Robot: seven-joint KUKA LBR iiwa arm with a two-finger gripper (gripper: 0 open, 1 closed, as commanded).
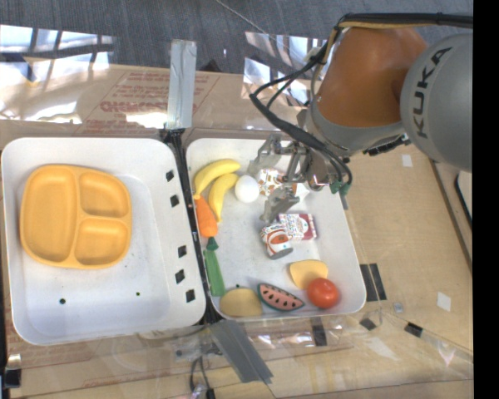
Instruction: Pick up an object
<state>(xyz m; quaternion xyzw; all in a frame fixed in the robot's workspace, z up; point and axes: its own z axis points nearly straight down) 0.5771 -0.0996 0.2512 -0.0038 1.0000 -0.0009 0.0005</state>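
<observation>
Looming over the bench from the right, the grey arm (pixel 437 90) with its orange band hangs above the right bin (pixel 349 248), its gripper (pixel 281 191) low among the toy food there. Whether the tool is released or clenched cannot be told from this slanted view, and nothing is visibly caught in it. Just below the gripper lies a red-and-white carton (pixel 288 233); just beside it to the left are a white egg (pixel 246 189) and two bananas (pixel 212 183). A carrot (pixel 206 218), a watermelon slice (pixel 279 297) and a tomato (pixel 323 293) rest farther down the bin. In the left bin (pixel 33 314) sits a yellow divided tray (pixel 75 216). By this evidence the pick is not yet made: every object lies on the bin floor, and the grasp and lift remain.
</observation>
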